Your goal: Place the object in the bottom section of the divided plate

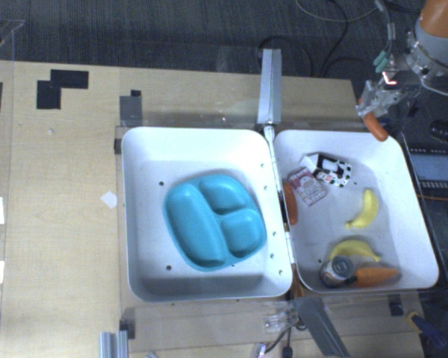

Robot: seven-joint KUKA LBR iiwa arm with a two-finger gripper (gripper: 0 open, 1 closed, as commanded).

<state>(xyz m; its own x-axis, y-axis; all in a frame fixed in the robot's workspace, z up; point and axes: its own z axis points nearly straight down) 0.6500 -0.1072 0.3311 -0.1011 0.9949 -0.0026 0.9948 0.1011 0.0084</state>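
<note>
Above the right bin's [417,171] far corner, the end effector [375,119] grips a carrot [375,127].

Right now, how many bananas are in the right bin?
2. One banana lies near the middle of the right bin, towards its right side. The other banana lies nearer the front, beside the can and the carrot. More could be hidden under the clutter.

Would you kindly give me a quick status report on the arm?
Claw above right bin's far rim, gripping an orange carrot-like piece. Blue divided plate in left bin, sections bare. Path unobstructed.
</note>
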